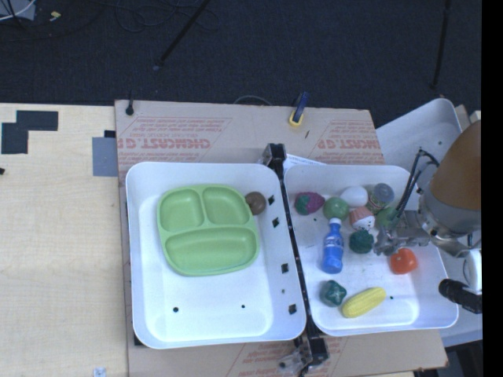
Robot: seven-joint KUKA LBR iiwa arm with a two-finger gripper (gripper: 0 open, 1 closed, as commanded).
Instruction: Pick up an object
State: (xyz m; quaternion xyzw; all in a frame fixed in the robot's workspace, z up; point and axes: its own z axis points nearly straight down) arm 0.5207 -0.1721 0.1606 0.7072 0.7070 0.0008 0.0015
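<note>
Corn first: a yellow corn cob (pixel 364 301) lies close to the near edge of the right bin (pixel 428 318), with a dark green lumpy piece (pixel 332 292) just beside it toward the divider. Further in, a blue bottle (pixel 332 247) with a white cap lies roughly in the middle of that bin, and an orange-red tomato-like piece (pixel 402 261) sits toward the bin's right side. Just beside that piece hangs the gripper (pixel 387 240), reaching in from the right on the grey arm (pixel 456 187) with its orange band; I cannot tell from here how the pincer stands, and nothing is plainly seen between it. A dark teal round thing (pixel 361 242) sits near it on the divider side.

Toward the far edge of the right bin, things crowd together: a purple-and-green piece (pixel 309 203), a green ball (pixel 335 207), a white egg-like thing (pixel 354 195), a pale pink-and-white piece (pixel 361 217) and a grey round thing (pixel 382 194).

In the left bin (pixel 157 305), a light green divided plate (pixel 208 229) lies toward the far half, and a small brown ball (pixel 255 203) rests by the plate's far right corner, near the divider.

Beyond both bins, on the cardboard sheet (pixel 181 136) under them, a blue-and-yellow clip (pixel 299 109) stands at the far edge.
</note>
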